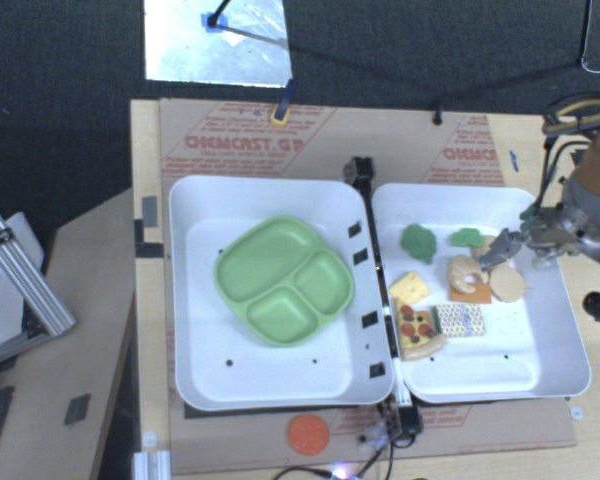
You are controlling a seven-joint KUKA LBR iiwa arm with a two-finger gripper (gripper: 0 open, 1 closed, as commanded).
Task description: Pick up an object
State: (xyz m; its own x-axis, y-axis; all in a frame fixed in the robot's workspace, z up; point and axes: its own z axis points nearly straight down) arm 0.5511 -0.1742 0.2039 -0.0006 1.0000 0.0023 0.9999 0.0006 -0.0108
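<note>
The pincer (492, 253) was seen above crowded toys; its state could not be told. A neighbour might be pushed.

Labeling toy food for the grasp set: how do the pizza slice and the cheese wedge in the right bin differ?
The pizza slice is multicoloured, red dots on a tan crust; the cheese wedge is plain yellow. The pizza slice looks larger. It lies nearer the camera, the cheese wedge just behind it. Both lie flat by the right bin's left wall.
</note>
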